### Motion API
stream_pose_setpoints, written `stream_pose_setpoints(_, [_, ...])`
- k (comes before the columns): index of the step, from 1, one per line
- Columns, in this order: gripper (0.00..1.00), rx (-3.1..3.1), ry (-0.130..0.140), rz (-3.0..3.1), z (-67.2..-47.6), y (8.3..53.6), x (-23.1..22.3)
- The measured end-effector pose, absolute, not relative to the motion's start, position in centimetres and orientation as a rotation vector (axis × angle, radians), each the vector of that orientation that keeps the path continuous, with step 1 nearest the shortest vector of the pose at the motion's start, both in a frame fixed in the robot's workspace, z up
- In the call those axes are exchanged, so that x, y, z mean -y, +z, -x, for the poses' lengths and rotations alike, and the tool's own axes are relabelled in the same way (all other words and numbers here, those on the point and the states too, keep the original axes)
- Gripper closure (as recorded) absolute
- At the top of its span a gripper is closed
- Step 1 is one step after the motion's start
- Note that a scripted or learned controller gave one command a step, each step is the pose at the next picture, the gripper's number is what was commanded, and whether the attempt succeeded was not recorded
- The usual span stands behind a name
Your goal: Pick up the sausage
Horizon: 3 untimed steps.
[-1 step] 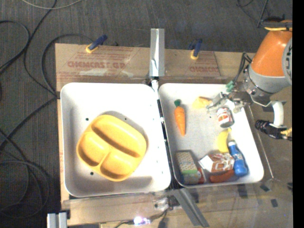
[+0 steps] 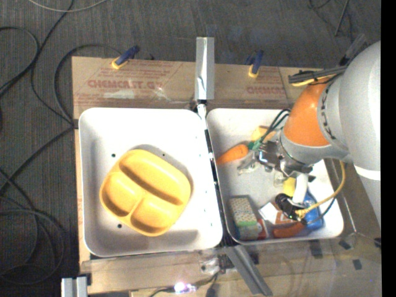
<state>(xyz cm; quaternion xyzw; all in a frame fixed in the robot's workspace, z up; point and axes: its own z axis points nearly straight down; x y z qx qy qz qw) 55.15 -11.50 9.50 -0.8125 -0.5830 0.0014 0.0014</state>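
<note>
The sausage (image 2: pixel 289 231), a short reddish-brown piece, lies at the front of the right bin (image 2: pixel 223 135), beside a blue item (image 2: pixel 314 219). My gripper (image 2: pixel 260 159) hangs low over the middle of that bin, just right of an orange carrot (image 2: pixel 232 154) with a green top. The sausage sits well in front of the gripper and apart from it. The wrist and its orange band cover the bin's back right part.
A green-and-brown box (image 2: pixel 244 216) lies at the right bin's front left, with a white card (image 2: pixel 270 212) beside it. A small yellow object (image 2: pixel 288 182) lies under the wrist. The left bin (image 2: pixel 93 166) holds a yellow divided plate (image 2: pixel 146 190).
</note>
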Motion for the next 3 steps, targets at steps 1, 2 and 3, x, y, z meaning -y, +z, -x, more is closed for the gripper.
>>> stream_pose_setpoints(1, [0.0,1.543,0.003,2.729,-49.0,13.3,10.9])
stream_pose_setpoints(2, [0.0,1.521,0.006,2.744,-48.3,18.2,4.6])
stream_pose_setpoints(3, [0.0,1.314,0.006,2.849,-48.3,18.2,2.4])
